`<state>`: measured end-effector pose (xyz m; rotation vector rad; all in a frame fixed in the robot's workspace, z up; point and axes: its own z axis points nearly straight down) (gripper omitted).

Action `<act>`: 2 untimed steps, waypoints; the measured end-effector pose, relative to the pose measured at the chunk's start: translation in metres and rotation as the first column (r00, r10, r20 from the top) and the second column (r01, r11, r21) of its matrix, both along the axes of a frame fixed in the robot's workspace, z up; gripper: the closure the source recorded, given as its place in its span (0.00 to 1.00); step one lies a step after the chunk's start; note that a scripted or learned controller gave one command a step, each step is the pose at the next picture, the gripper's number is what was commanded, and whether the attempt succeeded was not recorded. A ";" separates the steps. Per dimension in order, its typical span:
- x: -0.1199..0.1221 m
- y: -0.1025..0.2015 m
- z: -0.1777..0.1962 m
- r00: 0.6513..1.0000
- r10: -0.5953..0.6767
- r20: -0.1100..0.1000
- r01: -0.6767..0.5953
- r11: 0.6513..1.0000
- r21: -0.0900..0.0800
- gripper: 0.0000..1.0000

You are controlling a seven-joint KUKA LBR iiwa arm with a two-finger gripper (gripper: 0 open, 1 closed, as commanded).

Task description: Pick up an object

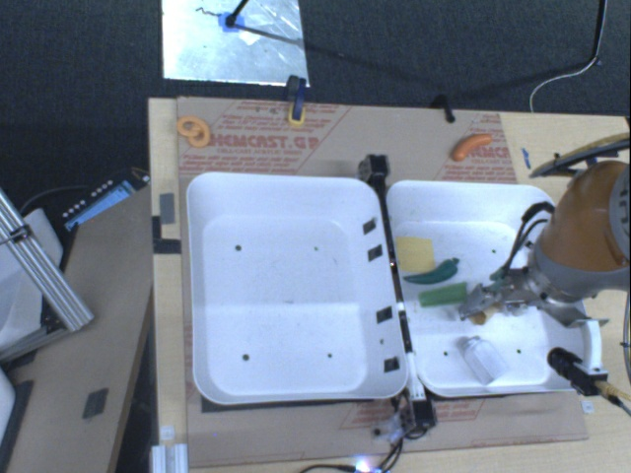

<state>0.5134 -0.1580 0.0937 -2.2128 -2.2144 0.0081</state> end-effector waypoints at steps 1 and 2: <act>0.058 0.044 -0.006 1.000 0.009 0.022 -0.009 1.000 -0.005 0.00; 0.020 -0.054 -0.005 1.000 -0.008 0.020 0.008 1.000 -0.008 0.00</act>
